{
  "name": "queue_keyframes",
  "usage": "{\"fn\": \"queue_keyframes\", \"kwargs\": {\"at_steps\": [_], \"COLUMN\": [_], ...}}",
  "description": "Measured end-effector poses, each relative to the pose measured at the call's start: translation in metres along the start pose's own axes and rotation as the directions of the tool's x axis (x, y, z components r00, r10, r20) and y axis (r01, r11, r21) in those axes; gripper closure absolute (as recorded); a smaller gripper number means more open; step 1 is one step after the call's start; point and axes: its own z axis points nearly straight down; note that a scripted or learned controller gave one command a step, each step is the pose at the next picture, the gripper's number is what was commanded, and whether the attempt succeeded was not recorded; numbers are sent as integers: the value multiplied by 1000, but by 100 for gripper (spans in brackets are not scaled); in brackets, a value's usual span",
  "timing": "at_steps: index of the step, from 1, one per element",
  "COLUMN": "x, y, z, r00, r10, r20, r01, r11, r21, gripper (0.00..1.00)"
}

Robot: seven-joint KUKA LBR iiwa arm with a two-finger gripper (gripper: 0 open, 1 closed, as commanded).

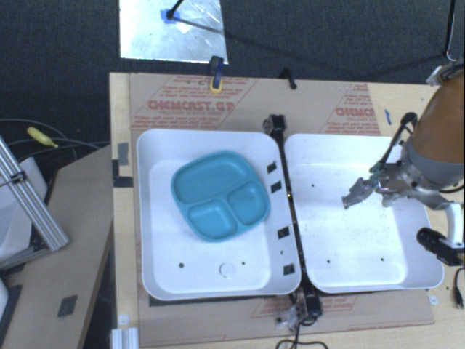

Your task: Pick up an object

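A blue plate point(218, 203) with three compartments lies flat in the middle of the left bin point(156, 267). A small pale round disc point(227, 270) rests on the bin floor just in front of it. My gripper point(357, 193) hangs over the right bin point(341, 267), near its centre and pointing left. It is well apart from the plate, with nothing visible under or beside it.
Both bins sit on a cardboard sheet point(196, 104) on the bench. Black clips point(282, 233) line the divider between the bins. A shiny metal sheet point(174, 20) lies on the dark floor behind the bench. An aluminium frame point(29, 202) stands at the left.
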Motion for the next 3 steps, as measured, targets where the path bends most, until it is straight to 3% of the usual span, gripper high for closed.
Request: {"fn": "queue_keyframes", "kwargs": {"at_steps": [1, 2, 3], "x": [159, 150, 225], "y": [-24, -22, -27], "z": [36, 24, -117], "r00": [1000, 1000, 1000], "r10": [-14, 1, -8], "r20": [-5, -1, -4], "r01": [14, -1, 8], "r11": [1000, 1000, 1000], "r21": [3, -3, -12], "gripper": [0, 100, 100]}}
